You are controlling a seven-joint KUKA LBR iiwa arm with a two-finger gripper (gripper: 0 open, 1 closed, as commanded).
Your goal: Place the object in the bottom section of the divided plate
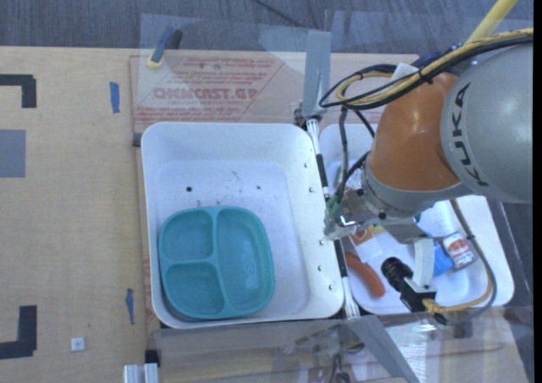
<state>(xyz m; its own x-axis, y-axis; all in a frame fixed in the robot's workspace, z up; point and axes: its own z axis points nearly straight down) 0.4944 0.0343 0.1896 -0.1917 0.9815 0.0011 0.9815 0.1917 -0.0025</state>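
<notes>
because the arm (440,135) hung over the right bin (500,280) to pick an object, the divided plate (216,263), at nine o'clock, lay bare; gripper (398,237) state could not be told.

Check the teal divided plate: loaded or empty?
Empty. The teal divided plate lies flat in the left bin, all three sections showing bare teal. An orange object sits in the right bin.

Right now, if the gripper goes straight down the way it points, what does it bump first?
Probably the right bin's floor, close to the orange object. The gripper points down into that bin, but depth is hard to judge from above.
</notes>
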